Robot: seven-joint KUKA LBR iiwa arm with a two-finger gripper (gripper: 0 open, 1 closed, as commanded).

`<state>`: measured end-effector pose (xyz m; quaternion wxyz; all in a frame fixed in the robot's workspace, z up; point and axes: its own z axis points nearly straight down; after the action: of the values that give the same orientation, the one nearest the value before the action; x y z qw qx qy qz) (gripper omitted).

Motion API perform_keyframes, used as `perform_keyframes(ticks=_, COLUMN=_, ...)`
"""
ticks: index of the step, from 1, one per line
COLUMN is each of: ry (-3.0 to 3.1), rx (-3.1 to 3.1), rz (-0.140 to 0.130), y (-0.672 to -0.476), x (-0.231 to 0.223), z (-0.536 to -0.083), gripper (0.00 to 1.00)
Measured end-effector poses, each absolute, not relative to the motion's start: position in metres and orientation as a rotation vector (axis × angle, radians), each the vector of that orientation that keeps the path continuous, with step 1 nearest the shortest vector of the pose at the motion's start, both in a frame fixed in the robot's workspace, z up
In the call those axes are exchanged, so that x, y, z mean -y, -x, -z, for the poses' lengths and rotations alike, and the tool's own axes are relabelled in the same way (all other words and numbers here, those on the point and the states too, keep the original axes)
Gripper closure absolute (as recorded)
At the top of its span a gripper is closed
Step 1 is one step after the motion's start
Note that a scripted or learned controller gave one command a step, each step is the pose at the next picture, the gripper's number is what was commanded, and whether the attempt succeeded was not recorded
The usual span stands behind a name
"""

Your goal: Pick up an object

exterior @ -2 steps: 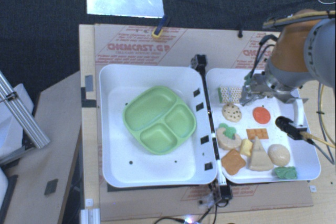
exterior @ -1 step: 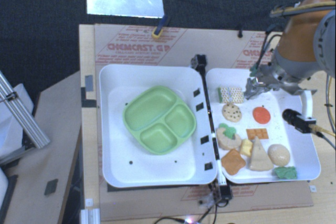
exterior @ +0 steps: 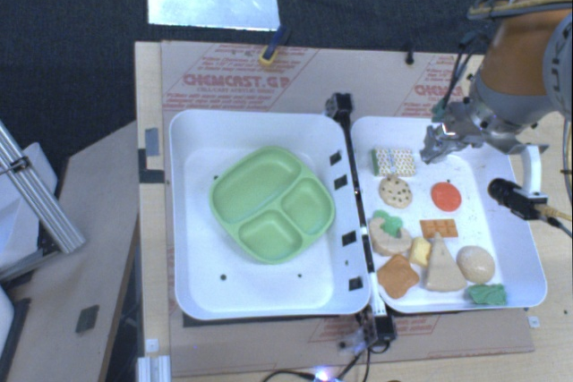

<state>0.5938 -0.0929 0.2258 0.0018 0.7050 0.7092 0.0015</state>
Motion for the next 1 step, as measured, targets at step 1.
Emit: perform_keyframes(ticks=1, ry=-2.211, rx=-2.231, rz=-0.005, y=-0.6097, x=0.0451, z=-0.216, gripper=1.0)
